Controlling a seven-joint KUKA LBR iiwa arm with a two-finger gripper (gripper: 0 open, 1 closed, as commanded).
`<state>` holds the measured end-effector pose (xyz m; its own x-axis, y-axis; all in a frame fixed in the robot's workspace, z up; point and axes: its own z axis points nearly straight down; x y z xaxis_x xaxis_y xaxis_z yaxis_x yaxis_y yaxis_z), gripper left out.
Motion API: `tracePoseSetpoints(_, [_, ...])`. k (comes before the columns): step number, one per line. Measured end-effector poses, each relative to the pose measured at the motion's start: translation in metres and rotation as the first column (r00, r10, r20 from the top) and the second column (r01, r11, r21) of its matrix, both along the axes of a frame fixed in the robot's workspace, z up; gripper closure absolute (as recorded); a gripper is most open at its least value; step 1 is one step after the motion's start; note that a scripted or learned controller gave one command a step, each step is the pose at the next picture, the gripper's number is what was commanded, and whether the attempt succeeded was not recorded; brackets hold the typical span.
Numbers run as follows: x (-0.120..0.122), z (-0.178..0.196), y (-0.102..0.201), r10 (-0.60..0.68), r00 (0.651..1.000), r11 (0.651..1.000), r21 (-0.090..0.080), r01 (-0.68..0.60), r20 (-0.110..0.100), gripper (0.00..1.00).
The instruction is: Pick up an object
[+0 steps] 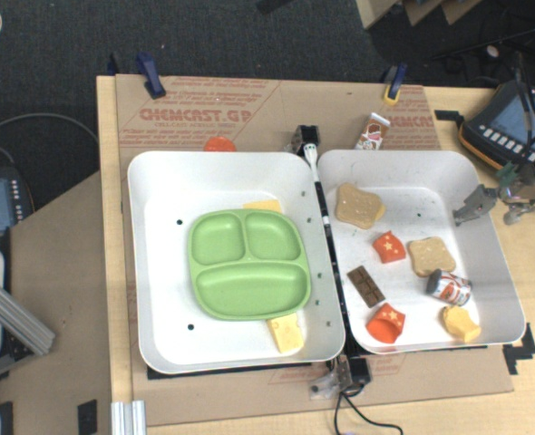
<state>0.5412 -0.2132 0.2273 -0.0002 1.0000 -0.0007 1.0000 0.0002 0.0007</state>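
Note:
The right bin (pixel 413 175) holds several toy foods. A tan bread slice (pixel 358 206) lies at the back, a second toast piece (pixel 429 255) further right. Two red pieces (pixel 389 246) (pixel 386 321), a brown chocolate bar (pixel 366 285), a small can on its side (pixel 449 288) and a yellow piece (pixel 461 323) lie toward the front. My gripper (pixel 496 208) hangs over the right bin's right rim, open, with nothing between its grey fingers (pixel 472 207). It is right of and apart from all the food.
The left bin (pixel 159 188) holds a green divided plate (pixel 248 264) with a yellow cheese wedge (pixel 286 332) at its front and another (pixel 261 207) behind it. A small carton (pixel 373 132) and an orange disc (pixel 218 144) lie on the cardboard behind the bins.

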Motion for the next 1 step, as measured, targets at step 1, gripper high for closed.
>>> tracePoseSetpoints(1, [-0.0187,-0.1502,0.0110,-0.001,1.000,1.000,0.004,0.001,-0.008,0.00])
